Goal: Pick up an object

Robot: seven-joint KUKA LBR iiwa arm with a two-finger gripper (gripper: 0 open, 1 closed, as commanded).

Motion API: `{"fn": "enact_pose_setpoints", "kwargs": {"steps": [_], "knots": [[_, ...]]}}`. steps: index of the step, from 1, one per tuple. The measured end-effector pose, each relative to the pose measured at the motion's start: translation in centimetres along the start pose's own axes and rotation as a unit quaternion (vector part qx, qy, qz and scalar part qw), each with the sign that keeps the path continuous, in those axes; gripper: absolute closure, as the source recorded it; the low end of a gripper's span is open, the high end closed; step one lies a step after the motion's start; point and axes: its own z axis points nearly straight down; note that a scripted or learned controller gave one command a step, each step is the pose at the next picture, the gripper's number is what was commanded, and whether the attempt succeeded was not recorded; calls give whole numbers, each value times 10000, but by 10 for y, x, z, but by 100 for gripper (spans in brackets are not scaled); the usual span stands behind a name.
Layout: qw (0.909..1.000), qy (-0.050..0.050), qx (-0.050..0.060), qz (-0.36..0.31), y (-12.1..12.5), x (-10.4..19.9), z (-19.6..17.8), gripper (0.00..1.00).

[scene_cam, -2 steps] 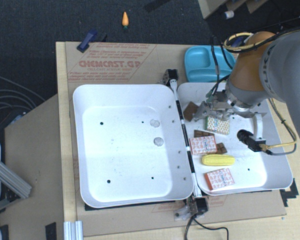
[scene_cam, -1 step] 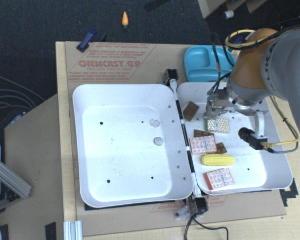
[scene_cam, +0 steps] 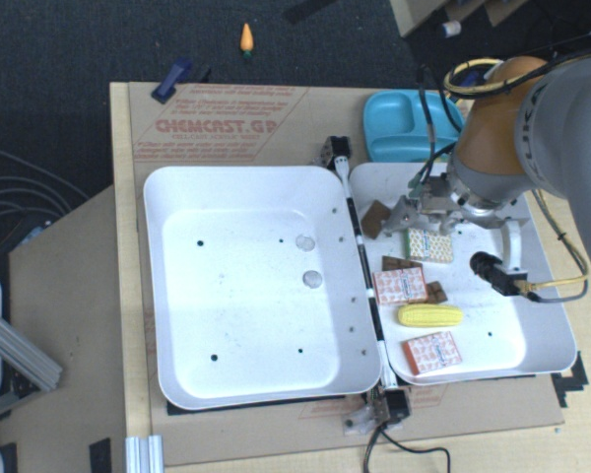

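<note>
Objects crowd the right bin (scene_cam: pixel 547 348): a box (scene_cam: pixel 432 352) near its front rim, then corn (scene_cam: pixel 430 315), then two more packets. Gripper (scene_cam: pixel 426 211) hovers over the back, grip unclear. Left bin (scene_cam: pixel 167 264) lies open. Beyond, the board (scene_cam: pixel 217 116) reads "CHEMCAST".

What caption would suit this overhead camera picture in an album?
Robot arm's gripper hovers above small packets and a yellow corn cob in the right bin.

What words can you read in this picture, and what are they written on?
"CHEMCAST GP": large red letters on the brown board under the bins; the last letters are faint, so that part is a best reading.
Smaller red lines beneath it: too blurred to read.
Printed packets in the right bin: patterns show, but any words are too small to read.
</note>
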Motion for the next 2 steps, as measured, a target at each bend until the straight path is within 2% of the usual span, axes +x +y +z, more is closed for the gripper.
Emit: {"fn": "enact_pose_setpoints", "kwargs": {"steps": [1, 2], "knots": [[10000, 26, 34, -21, 56, -2, 23, 0], [10000, 29, 78, -12, 0, -1, 25, 0]]}}
